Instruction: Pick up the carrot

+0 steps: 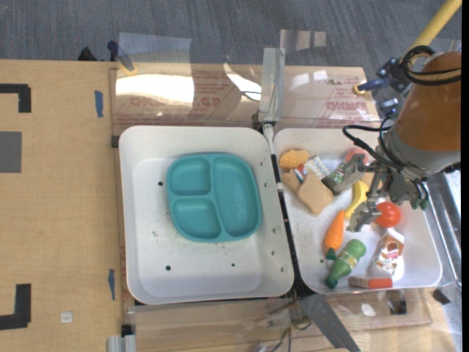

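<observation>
The carrot is orange with a green top and lies slanted in the middle of the right bin. It sits just left of a yellow banana and above a green bottle. My gripper hangs over the right bin, above the banana and a red tomato. That puts it up and to the right of the carrot, and apart from it. The grey arm with its orange band covers the bin's far right corner.
The right bin also holds a bread slice, an orange pastry, a small carton and a red stick. A teal divided plate lies in the left bin. A ridge separates the bins.
</observation>
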Controlling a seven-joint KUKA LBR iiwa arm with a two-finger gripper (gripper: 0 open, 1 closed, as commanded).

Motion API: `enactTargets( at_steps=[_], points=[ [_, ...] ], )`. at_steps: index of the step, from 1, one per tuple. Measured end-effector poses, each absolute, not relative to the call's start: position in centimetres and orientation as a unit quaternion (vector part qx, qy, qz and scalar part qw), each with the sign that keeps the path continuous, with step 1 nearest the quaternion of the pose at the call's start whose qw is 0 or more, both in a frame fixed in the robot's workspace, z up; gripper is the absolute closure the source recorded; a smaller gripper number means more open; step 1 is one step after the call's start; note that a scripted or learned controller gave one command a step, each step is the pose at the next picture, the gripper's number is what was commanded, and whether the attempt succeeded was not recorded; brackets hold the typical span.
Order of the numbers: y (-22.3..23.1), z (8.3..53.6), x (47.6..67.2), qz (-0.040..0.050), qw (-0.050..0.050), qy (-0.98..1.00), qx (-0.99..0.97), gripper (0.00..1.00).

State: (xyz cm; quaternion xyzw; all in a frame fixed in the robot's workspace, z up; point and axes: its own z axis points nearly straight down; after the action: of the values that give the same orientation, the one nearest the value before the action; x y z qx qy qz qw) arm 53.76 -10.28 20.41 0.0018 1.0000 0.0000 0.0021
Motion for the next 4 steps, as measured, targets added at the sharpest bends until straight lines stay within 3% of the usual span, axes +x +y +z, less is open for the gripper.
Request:
enactTargets(
  at_steps=[1, 2, 3, 4],
  points=[
    [-11.3, 9.9, 53.3, -0.0011, 0.006, 0.999, -0.054, 0.00],
    [-11.0, 10.7, 53.3, -0.0005, 0.006, 0.998, -0.055, 1.00],
    [-18.2, 21.6, 51.7, -0.0035, 0.007, 0.993, -0.115, 1.00],
    [-17.8, 21.2, 51.6, -0.0006, 0.003, 0.993, -0.117, 0.00]
  ],
)
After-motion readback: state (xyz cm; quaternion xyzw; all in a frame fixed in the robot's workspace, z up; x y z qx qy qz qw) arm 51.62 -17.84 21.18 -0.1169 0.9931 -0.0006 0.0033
